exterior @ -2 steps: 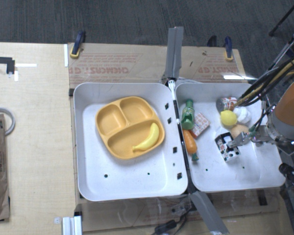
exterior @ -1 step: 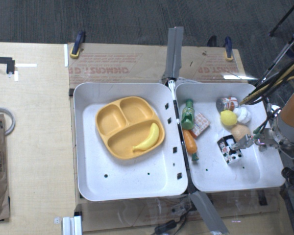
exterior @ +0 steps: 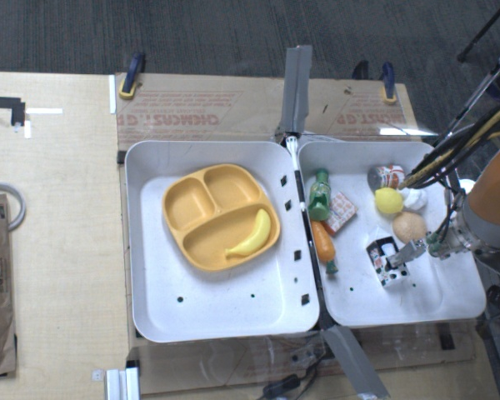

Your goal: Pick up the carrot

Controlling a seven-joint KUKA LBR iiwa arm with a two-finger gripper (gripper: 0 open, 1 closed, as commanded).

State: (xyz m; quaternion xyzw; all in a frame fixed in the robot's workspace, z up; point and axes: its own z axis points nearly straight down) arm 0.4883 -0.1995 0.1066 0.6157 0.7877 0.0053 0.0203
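Orange and tapered, the carrot (exterior: pixel 322 241) lies in the right bin (exterior: pixel 450 311) hard against the divider wall on its left side, its green top pointing toward the near edge, while the gripper (exterior: pixel 389 267) hangs well to its right with fingers apart and nothing between them. Approach should travel left, align the jaws across the carrot's short axis, and descend on its middle, allowing for the wall that crowds one finger. Obstructions: green bottle (exterior: pixel 319 193) touching the carrot's far end, patterned packet (exterior: pixel 342 211) just beside it; yellow ball (exterior: pixel 388 201), tan egg-like object (exterior: pixel 410 226) and can (exterior: pixel 387 176) sit nearer the arm.
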